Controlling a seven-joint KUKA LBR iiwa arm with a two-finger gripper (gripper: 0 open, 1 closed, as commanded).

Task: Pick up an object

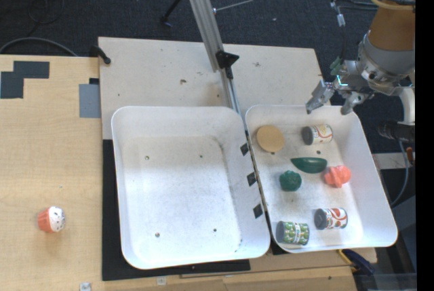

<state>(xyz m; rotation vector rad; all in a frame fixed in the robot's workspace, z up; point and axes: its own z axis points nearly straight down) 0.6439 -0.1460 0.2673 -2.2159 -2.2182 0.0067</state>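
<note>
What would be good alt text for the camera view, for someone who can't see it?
A grey robot arm's gripper hovers open over the far edge of the right bin, which holds two small cans, a jar, a tan disc and green and orange toys. The left bin sits beside it.

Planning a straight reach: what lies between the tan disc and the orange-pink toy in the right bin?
In the camera view, the dark green bowl-shaped piece lies between the tan disc and the orange-pink toy.
</note>
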